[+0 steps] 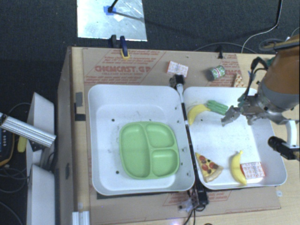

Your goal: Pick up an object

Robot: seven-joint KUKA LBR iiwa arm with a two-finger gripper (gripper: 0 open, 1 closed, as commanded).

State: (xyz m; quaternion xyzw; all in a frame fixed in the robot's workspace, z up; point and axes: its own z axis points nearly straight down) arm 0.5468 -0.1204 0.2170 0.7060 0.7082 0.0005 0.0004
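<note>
Approach step, nothing picked yet by the look of it. Arm comes in from the right over the right bin, gripper hanging over the upper middle of that bin, two fingers spread a little, nothing between them. Left bin has a green divided plate in the middle, not relevant to the reach. Closest candidates: green block just left of the fingertips near the bin's top wall, and a yellow banana touching or nearly touching its left end, by the divider. Green block is flat, elongated, lying on its side, slightly tilted; looks rigid and narrow enough to pinch across. Further down: second banana, a red and white box just beside it, pizza slice at the lower left corner. Outside the bins a small can and a card on the board. Next move likely needs a shift left, a drop straight down over the green block, then closing across its short side; risk is nudging the banana or sliding off.
</note>
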